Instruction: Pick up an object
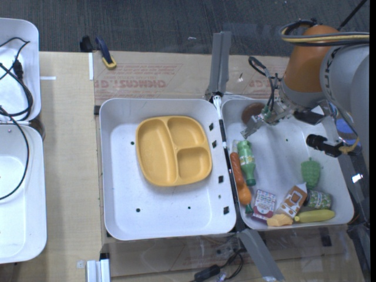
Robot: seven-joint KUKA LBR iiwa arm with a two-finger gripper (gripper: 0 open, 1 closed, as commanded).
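Your arm (329,69) is reaching in over the far end of the right bin (343,181), grey casing with the orange band bulging just above the wrist. The gripper (254,126) hangs low near the bin's far left corner, its metal tip slanting toward the divider between the two bins. You've got nothing between those fingers that I can see, and whether they're spread or pressed together I honestly cannot tell from this angle.

Look at what's on offer in that right bin. Along the left wall lies a green bottle (245,162), and right beside it, hugging the wall, an orange carrot (238,178) running toward the near edge. Over by the right wall sits a green bumpy fruit (311,172). Down along the near edge you have a cluster: a small red and white packet (264,203), an orange and white carton (292,200) tilted against it, a green can (320,200) on its side, and a yellow-green banana-like piece (314,215) lying flat along the near wall. A brown round thing (252,110) peeks out at the far edge, just behind the gripper.

Over in the left bin (114,175), a yellow divided plate (173,150) lies flat, toward the far right part of the floor. Everything sits on the bins' floors, none of it lifted.
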